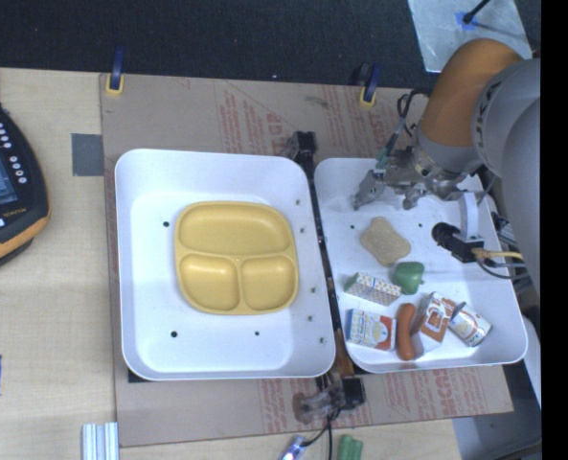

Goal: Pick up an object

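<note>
One tan sponge lies just below the gripper toward the bin's near side, untouched, its long axis slanting; the fingers stand apart, holding nothing, so I judge a short descent suffices.

one fixed camera sits high above the bench, looking down at a slant, taking in both the left bin and right bin whole; the arm enters from the right.
</note>
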